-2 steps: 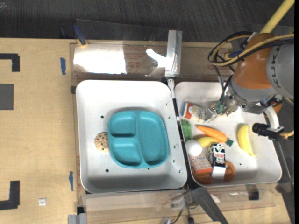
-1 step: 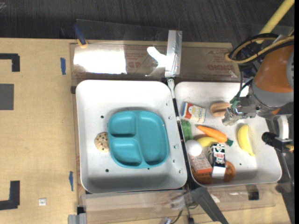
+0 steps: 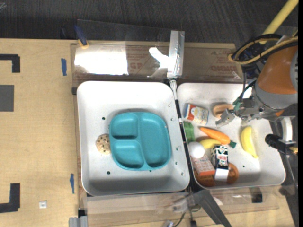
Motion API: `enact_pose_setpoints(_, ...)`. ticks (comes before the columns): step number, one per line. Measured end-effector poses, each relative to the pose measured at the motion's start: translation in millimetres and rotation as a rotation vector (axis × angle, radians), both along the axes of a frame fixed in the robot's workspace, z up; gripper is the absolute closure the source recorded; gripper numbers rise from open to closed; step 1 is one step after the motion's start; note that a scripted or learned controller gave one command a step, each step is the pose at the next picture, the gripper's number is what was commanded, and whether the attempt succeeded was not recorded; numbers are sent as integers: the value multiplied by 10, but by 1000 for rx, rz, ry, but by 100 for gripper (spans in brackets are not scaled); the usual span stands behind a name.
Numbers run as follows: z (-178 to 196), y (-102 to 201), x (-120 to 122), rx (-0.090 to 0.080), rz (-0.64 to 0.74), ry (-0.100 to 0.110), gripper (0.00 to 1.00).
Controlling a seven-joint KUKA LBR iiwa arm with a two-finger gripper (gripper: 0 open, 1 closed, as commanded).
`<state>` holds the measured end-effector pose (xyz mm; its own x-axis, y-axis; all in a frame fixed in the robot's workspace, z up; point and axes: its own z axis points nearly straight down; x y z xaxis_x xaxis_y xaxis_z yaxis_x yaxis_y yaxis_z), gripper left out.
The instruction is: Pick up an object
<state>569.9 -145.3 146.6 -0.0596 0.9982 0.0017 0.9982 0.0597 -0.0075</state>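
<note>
While the orange-banded grey arm (image 3: 277, 79) reaches into the right white bin (image 3: 270, 171), its tool (image 3: 229, 115) hovers above a long orange carrot (image 3: 215, 134); whether open or closed, I cannot tell.

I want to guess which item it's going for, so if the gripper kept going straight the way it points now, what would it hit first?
Probably the carrot. The gripper points down and toward the view's left, over the right bin, and the carrot lies just below its tip. The hot dog bun sits close beside it, and height is hard to judge.
</note>
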Motion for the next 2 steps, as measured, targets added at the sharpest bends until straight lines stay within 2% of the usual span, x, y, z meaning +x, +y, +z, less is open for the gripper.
enact_pose_setpoints(1, -589, 509, -154, -2, -59, -6, 0)
enact_pose_setpoints(2, -506, 497, -153, -3, -62, -6, 100)
